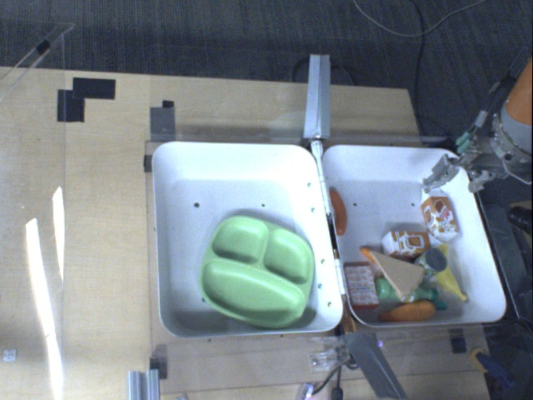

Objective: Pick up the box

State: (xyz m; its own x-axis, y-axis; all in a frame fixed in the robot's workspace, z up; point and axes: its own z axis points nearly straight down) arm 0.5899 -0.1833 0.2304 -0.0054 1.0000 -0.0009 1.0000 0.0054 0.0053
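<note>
The box, small and red with a pale patterned face, lies flat at the front left of the right bin, beside a tan sandwich wedge. My gripper hangs over the right bin's far right corner, well behind and to the right of the box. Its fingers stand open with only bin floor between them.
Around the box lie an orange carrot, a yellow banana, two brown-and-white cartons and a hot dog against the left wall. A green sectioned tray fills much of the left bin.
</note>
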